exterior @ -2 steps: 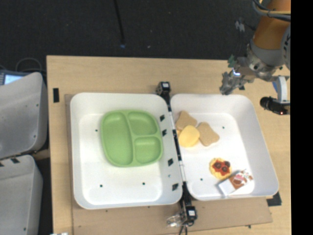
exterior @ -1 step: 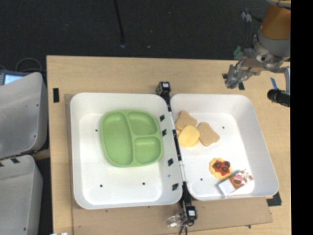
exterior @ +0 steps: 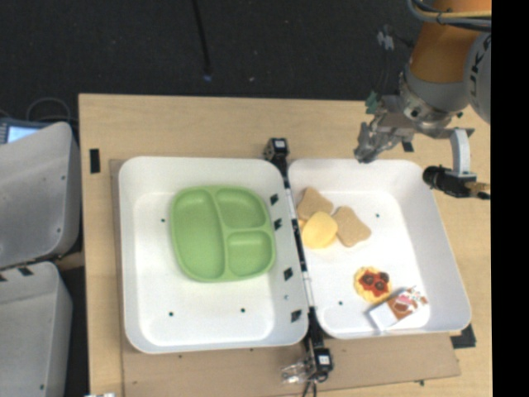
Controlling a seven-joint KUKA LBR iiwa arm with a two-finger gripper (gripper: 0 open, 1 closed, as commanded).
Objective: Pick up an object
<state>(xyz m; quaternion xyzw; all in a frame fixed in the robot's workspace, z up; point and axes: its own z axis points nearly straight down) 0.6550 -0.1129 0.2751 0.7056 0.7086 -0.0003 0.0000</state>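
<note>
The right bin (exterior: 430,222) holds two tan bread-like pieces (exterior: 313,201) (exterior: 352,227), a yellow round piece (exterior: 319,231) between them, a small pizza-like disc with red and dark spots (exterior: 373,282) and a small white and red packet (exterior: 398,306) near the front right corner. My gripper (exterior: 366,148) hangs above the far rim of the right bin, well behind and to the right of the bread pieces. Nothing shows between its fingers.
A green divided plate (exterior: 221,232) lies in the left bin (exterior: 136,246). A grey bulky object (exterior: 33,188) stands off the bench at the left. Black clips (exterior: 276,148) mark the seam between the bins.
</note>
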